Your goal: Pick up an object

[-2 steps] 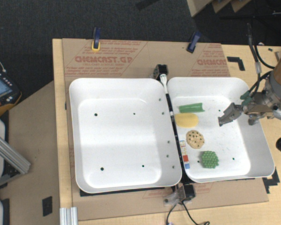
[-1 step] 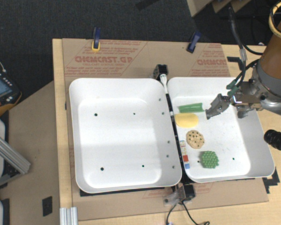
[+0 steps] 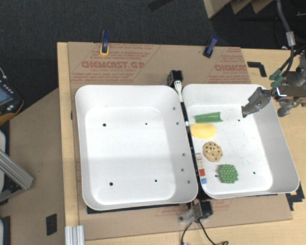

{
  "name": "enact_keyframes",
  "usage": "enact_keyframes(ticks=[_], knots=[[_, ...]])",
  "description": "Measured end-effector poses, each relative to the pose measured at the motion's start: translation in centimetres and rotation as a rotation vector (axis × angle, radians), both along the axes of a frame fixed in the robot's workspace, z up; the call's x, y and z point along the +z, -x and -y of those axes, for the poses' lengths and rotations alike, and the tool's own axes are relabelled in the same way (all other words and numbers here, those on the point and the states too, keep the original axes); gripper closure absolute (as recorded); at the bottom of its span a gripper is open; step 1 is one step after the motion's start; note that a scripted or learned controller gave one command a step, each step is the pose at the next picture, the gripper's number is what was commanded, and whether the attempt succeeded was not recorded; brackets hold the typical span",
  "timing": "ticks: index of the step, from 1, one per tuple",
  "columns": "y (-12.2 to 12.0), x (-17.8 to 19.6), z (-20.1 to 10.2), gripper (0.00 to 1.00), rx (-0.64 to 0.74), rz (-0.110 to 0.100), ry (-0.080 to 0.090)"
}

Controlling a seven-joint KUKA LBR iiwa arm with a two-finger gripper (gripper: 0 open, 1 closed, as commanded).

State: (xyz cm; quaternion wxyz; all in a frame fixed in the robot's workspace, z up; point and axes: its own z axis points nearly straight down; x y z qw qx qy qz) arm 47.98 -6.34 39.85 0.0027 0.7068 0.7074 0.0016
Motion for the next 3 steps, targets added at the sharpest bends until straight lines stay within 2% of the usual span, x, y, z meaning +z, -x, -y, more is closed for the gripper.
enact_keyframes(ticks=[1, 2, 3], knots=[[0.0, 10.4, -4.2, 0.0, 0.004, 0.007, -0.002], [0.0, 10.9, -4.0, 1.0, 0.0, -0.001, 0.0], [0.1, 8.2, -8.7, 1.0, 0.003, -0.01, -0.002]])
